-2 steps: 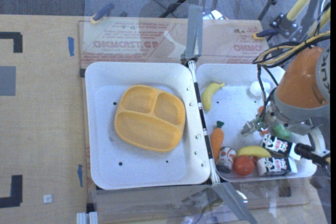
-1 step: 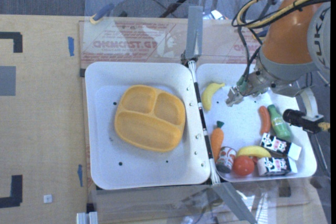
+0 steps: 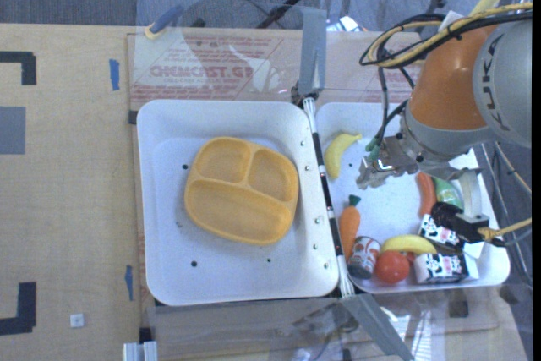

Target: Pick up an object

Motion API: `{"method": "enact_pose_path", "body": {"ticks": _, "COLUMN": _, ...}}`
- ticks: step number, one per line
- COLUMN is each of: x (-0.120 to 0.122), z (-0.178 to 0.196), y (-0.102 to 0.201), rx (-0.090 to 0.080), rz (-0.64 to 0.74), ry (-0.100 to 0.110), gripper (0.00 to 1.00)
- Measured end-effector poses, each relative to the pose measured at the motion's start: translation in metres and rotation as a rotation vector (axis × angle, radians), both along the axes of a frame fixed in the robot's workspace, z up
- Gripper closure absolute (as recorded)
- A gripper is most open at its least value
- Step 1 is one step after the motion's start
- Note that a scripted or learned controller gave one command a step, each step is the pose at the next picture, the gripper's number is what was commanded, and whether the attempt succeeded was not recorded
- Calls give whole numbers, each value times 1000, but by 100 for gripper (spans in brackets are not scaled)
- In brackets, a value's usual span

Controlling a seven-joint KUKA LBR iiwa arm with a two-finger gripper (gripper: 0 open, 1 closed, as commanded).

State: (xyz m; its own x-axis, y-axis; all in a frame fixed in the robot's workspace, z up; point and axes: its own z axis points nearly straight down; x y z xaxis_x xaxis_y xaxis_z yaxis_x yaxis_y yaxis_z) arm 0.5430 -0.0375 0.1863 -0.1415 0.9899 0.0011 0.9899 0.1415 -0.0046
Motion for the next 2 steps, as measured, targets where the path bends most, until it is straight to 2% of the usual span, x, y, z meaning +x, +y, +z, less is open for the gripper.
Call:
{"method": "enact_pose_path", "body": {"ticks": 1, "x": 62, "z": -3, "y": 116, "rx": -1, "rz": 226, "ry": -6, "gripper": 100}}
{"method": "enact_pose_path", "body": {"ticks": 2, "x": 109, "z": 249, "y": 136, "rx": -1, "rz": 253, "ry": -6, "gripper": 100}}
